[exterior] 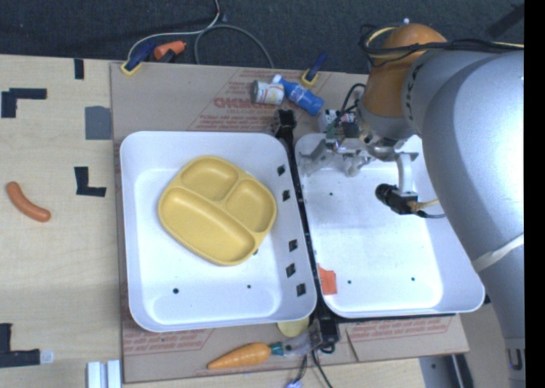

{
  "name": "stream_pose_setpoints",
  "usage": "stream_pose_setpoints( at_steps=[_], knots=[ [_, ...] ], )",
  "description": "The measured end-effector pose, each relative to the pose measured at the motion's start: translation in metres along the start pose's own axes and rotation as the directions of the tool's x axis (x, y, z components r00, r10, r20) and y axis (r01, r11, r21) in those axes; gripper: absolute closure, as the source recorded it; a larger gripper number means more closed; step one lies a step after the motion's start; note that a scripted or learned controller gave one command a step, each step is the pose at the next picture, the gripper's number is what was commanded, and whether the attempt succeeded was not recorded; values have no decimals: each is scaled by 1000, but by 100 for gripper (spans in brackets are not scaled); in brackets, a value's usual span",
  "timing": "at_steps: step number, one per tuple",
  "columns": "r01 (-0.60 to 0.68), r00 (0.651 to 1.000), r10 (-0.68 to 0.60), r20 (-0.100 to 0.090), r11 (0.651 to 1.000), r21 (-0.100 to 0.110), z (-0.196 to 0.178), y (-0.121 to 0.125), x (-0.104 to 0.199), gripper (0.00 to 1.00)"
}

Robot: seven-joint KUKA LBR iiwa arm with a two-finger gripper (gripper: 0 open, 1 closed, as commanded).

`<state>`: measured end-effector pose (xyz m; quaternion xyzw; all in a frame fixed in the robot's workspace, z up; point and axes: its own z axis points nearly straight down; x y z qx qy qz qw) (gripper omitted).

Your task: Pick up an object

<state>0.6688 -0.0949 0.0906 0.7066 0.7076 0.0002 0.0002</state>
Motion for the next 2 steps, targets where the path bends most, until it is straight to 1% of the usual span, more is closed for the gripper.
stream_pose_setpoints(
  at_steps=[1, 2],
  knots=[
    [-8, 1000, 8, 0, 1000, 11, -6, -121, -31, 0],
    [3, 1000, -3, 1, 1000, -2, 5, -42, -14, 0]
  ],
)
